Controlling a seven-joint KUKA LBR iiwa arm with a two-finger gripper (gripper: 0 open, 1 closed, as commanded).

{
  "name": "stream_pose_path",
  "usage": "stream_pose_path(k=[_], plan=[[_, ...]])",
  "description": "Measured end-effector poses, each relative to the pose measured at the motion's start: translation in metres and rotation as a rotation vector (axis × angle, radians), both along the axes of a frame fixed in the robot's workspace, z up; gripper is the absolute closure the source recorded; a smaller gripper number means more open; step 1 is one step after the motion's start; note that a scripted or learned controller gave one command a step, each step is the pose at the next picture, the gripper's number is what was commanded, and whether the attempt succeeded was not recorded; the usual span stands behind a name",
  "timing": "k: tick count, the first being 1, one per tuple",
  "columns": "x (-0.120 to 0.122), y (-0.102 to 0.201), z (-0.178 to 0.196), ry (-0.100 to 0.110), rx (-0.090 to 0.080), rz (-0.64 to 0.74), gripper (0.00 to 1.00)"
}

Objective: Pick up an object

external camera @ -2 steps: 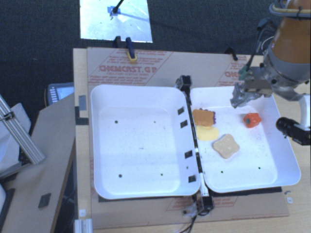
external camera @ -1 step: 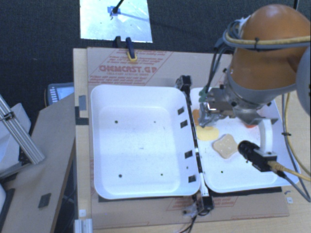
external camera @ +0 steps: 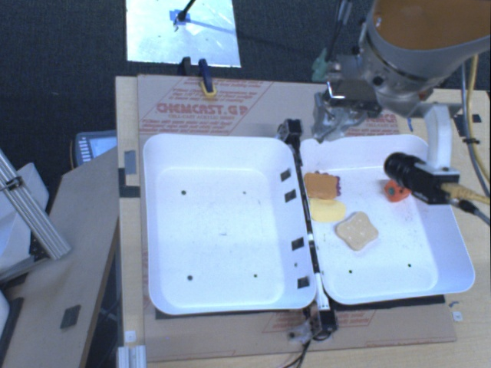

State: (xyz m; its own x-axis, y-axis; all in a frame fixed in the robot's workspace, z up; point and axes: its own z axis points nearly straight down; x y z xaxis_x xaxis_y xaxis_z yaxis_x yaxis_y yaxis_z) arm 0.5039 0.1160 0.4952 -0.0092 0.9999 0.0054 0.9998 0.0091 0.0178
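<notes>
Four candidate objects are found in the right bin (external camera: 453, 278), none lifted: a toast-shaped piece (external camera: 357, 231), a yellow slice (external camera: 327, 211) touching it, a small sandwich-like item (external camera: 322, 185) by the divider, and an orange piece (external camera: 396, 192) well apart. The gripper (external camera: 337, 121) is held above the bin's far rim, away from all of them; the state of its fingers cannot be told. The left bin (external camera: 153, 228) lies alongside on the worktop (external camera: 130, 98).
</notes>
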Motion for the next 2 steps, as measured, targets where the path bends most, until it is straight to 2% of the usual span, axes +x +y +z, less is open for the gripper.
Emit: stream_pose_path(k=[1, 2], plan=[[0.051, 0.084, -0.022, 0.016, -0.004, 0.002, 1.00], [0.031, 0.121, -0.052, 0.019, -0.004, 0.000, 1.00]])
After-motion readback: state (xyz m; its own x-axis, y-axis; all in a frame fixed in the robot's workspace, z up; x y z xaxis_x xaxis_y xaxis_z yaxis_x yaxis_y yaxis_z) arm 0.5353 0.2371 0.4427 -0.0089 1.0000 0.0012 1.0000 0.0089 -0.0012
